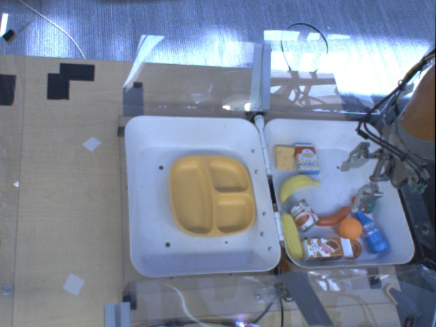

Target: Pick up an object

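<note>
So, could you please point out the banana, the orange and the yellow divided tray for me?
banana point(297, 184), camera view, middle of its curved body.
orange point(350, 228), camera view, centre of the fruit.
yellow divided tray point(189, 195), camera view, floor of its large left compartment.

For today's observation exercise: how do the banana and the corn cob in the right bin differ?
The banana is curved; the corn cob is straight. The banana lies across the bin's middle; the corn cob runs along its left wall. The banana looks smooth, the corn cob bumpy. Both are yellow and lie flat.

Bright overhead light glares off the clear panels point(225, 90); focus soft.
</note>
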Tool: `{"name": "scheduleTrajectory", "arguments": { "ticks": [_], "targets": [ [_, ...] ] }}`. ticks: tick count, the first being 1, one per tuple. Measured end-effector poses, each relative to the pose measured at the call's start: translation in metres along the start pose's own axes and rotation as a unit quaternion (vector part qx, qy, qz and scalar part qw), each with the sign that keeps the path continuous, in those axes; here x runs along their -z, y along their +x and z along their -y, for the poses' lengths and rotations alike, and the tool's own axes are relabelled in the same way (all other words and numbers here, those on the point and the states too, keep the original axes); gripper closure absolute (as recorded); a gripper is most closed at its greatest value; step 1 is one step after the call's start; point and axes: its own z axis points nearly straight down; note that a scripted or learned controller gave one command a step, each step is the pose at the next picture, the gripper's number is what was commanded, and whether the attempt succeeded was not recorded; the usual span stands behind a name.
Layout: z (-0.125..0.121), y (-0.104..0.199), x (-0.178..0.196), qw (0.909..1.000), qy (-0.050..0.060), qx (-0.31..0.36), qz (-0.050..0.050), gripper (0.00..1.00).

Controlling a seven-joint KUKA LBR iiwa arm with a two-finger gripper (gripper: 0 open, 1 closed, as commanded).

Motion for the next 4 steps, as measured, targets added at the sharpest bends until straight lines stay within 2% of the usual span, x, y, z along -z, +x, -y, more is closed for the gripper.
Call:
{"name": "scheduleTrajectory", "arguments": {
  "ticks": [1, 2, 3, 4],
  "targets": [
    [-0.008, -0.104, -0.066, 0.9881, -0.001, -0.154, 0.0, 0.0],
    [-0.031, -0.113, -0.092, 0.9843, 0.0, -0.177, 0.002, 0.0],
    [-0.054, -0.112, -0.095, 0.9828, 0.004, -0.185, 0.005, 0.0],
    [-0.051, -0.108, -0.095, 0.9827, 0.0, -0.185, 0.009, 0.0]
  ]
}}
